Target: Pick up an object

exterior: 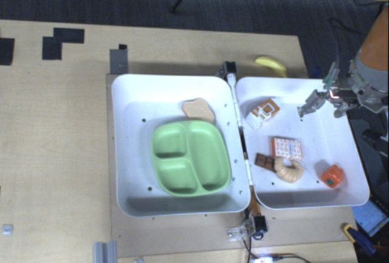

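The right bin (pixel 346 134) holds several small items: a white and orange toy (pixel 264 111), a red patterned box (pixel 287 147), a brown chocolate piece (pixel 263 161), a tan doughnut (pixel 289 171) and an orange block (pixel 332 177). My gripper (pixel 322 109) hovers over the bin's upper right part, to the right of the white and orange toy. It is open, and nothing lies between its fingers. The grey arm with its orange band comes in from the right edge.
The left bin (pixel 130 134) bears a green divided plate (pixel 190 157) and a tan bread slice (pixel 198 109) behind it. A yellow banana (pixel 270 64) lies on the bench just beyond the right bin. Bare bin floor lies below the gripper.
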